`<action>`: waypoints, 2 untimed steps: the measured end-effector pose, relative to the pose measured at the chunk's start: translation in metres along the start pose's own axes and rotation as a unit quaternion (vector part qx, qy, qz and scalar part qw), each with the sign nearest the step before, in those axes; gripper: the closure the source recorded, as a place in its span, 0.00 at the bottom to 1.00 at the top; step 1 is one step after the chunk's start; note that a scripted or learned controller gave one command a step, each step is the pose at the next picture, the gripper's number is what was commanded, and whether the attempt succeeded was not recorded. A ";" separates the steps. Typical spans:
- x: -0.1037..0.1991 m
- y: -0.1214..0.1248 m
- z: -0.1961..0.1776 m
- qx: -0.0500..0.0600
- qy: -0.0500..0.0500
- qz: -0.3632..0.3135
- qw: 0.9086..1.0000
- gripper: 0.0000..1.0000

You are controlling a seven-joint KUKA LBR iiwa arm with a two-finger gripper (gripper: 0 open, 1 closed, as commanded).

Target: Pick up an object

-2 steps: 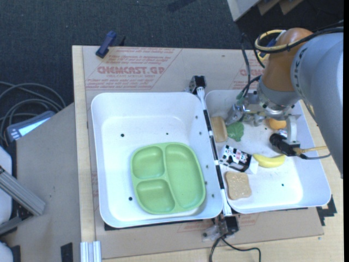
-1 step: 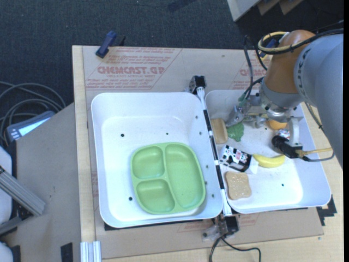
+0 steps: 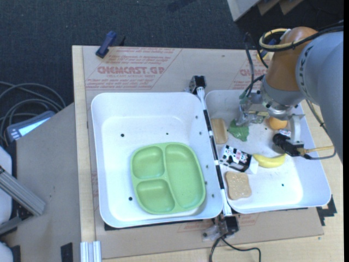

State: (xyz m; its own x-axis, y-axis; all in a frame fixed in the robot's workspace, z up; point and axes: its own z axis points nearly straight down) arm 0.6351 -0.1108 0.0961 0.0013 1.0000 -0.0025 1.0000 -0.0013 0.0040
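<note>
Cardboard-topped table (image 3: 136, 64) on dark carpet with two white bins; in the right bin (image 3: 305, 192), hand (image 3: 242, 119) over a green object (image 3: 238, 130); grip unclear; banana (image 3: 270, 160) lies left-right

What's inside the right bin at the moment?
In the right bin: a banana, a toast slice, a playing-card box, a tan block, a green item under the gripper, an orange. The arm hides the rear.
</note>
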 end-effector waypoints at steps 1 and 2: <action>-0.032 -0.077 -0.085 0.002 0.001 0.000 1.000 1.00; -0.031 -0.077 -0.084 0.002 0.001 0.000 1.000 0.00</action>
State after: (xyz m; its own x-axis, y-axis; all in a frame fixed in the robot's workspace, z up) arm 0.5576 -0.1414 0.1802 0.0004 1.0000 0.0004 1.0000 -0.0004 -0.0006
